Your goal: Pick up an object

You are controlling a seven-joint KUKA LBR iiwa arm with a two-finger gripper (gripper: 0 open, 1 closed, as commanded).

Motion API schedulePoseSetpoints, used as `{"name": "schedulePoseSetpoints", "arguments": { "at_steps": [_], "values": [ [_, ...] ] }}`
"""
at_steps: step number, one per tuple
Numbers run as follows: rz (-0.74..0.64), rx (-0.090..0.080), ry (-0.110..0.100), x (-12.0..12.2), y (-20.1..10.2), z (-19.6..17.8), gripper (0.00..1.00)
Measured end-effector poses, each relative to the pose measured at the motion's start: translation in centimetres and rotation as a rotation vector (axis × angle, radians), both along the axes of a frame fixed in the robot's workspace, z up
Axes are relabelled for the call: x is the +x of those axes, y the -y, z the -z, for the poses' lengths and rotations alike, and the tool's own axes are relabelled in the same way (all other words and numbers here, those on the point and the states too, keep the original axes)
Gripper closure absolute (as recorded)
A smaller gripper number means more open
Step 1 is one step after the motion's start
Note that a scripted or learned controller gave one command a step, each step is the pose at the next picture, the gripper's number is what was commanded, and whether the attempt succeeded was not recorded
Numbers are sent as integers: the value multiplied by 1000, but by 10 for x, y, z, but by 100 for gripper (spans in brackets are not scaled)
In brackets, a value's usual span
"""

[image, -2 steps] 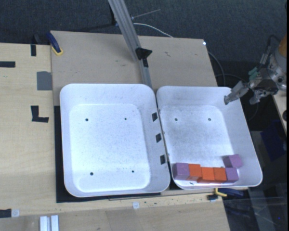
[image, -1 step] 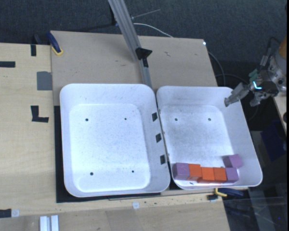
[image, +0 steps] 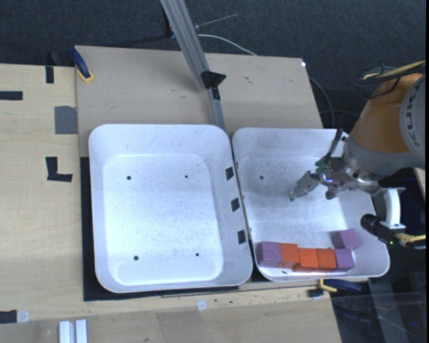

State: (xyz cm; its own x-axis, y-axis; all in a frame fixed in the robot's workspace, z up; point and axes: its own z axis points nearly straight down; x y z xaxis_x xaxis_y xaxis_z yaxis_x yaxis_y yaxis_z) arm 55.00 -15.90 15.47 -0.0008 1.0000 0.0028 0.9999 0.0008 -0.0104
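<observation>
A row of blocks lies along the front wall of the right bin [image: 272, 145]: a purple block [image: 270, 252] at the left, then orange blocks [image: 309, 258], and at the right end a purple block [image: 344, 240] that looks stacked on another. My gripper [image: 312, 193] hangs over the middle of the right bin, well behind the row. It is open, its fingers spread with nothing between them. The grey arm with its orange band [image: 390, 127] comes in from the right.
The left bin [image: 100, 191] stands beside the right one, joined by black clips [image: 234, 204]. A slanted metal pole [image: 189, 38] rises behind the bins. Blue clamps sit at the bench's back left [image: 82, 66] and at the front edge [image: 336, 286].
</observation>
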Motion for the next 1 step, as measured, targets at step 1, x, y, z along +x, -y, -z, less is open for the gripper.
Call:
{"name": "schedulePoseSetpoints", "arguments": {
  "at_steps": [1],
  "values": [
    [-5, -1, 5, 29, -50, 67, 0]
  ]
}}
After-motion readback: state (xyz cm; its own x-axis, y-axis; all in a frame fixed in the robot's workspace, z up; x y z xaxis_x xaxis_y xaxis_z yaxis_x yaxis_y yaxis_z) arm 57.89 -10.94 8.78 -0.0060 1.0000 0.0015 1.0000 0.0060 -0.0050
